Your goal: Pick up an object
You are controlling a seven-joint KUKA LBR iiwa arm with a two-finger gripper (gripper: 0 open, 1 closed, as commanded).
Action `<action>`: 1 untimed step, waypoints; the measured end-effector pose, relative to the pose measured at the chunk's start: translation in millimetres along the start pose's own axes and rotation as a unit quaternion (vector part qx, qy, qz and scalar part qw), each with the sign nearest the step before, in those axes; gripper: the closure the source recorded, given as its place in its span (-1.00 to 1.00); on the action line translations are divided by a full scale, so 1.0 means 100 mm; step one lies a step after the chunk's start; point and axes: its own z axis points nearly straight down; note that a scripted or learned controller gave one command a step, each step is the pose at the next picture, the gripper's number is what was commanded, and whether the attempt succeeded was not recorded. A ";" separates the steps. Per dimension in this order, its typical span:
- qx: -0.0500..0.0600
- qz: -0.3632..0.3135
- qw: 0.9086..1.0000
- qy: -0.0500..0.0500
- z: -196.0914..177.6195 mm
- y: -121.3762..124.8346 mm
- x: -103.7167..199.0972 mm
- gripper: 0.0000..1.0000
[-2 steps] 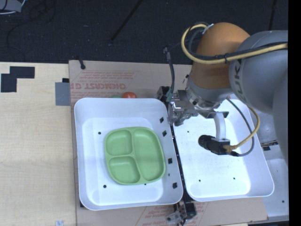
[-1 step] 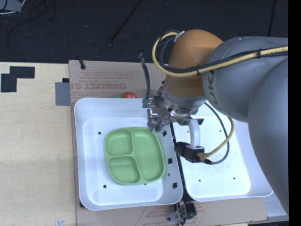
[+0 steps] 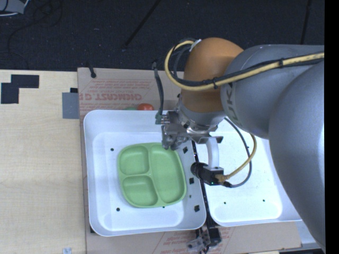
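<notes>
Green three-compartment plate (image 3: 152,174) lying flat in left white bin (image 3: 100,194) | gripper (image 3: 174,137) over plate's upper right rim, fingers' state cannot tell | small red-orange object (image 3: 145,108) behind bin's far wall | right bin (image 3: 254,205) alongside | cardboard (image 3: 116,91) beneath, on counter (image 3: 37,168).

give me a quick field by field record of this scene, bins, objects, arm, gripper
bins: two shallow white bins side by side, left bin, right bin
left bin contents: green divided plate, three compartments, lying flat
behind left bin: small red-orange object at the far rim, partly hidden
arm: grey arm with orange band, reaching in from the right
gripper: gripper over the plate's far right edge; grasp not discernible
task state: nothing visibly held
</notes>
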 end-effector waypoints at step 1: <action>0.000 0.001 1.000 0.000 -0.01 0.00 0.00 -1.00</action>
